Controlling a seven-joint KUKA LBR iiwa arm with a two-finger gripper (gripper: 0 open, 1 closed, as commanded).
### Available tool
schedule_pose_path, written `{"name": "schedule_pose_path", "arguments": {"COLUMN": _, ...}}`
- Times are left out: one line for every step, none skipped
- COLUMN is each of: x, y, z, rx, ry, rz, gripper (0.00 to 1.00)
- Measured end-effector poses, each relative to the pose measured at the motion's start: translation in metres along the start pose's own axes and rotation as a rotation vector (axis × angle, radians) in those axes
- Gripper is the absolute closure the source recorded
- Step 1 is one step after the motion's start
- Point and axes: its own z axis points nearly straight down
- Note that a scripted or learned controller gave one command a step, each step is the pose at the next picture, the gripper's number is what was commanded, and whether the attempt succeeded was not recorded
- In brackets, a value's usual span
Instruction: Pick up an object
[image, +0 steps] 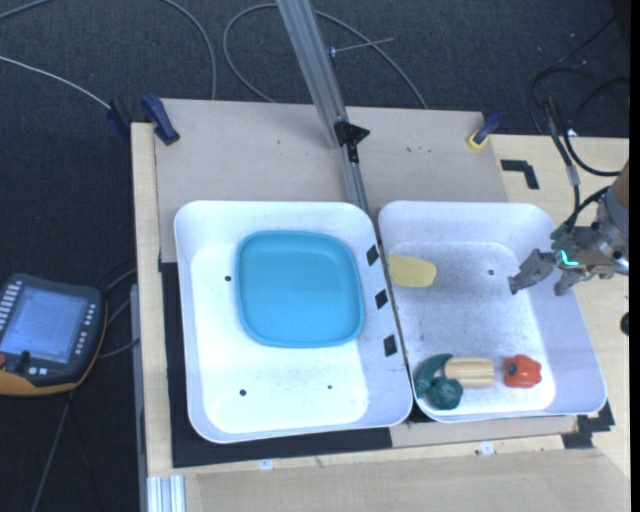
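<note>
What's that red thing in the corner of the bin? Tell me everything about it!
It looks like a small toy tomato, bright red and shiny like plastic, with a little green bit on top. It is roundish and lies on the floor of the right bin, near its front right corner. A tan block lies just to its left, close beside it, though I cannot tell whether they touch. The gripper is apart from it, farther back in the bin.

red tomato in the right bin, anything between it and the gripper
Nothing visible does. The gripper hangs over the right bin's right side, with bare white bin floor between it and the red tomato near the front edge. The wooden block lies to the tomato's left, off that path.
</note>
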Motion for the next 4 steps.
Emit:
{"name": "schedule_pose_path", "arguments": {"x": 0.0, "y": 0.0, "z": 0.0, "rx": 0.0, "ry": 0.0, "rz": 0.0, "gripper": 0.0}}
{"name": "schedule_pose_path", "arguments": {"x": 0.009, "y": -0.004, "z": 0.047, "rx": 0.004, "ry": 0.001, "rz": -0.001, "gripper": 0.0}}
{"name": "schedule_pose_path", "arguments": {"x": 0.014, "y": -0.001, "z": 0.092, "rx": 0.004, "ry": 0.001, "rz": -0.001, "gripper": 0.0}}
{"name": "schedule_pose_path", "arguments": {"x": 0.015, "y": -0.002, "z": 0.134, "rx": 0.004, "ry": 0.001, "rz": 0.0, "gripper": 0.0}}
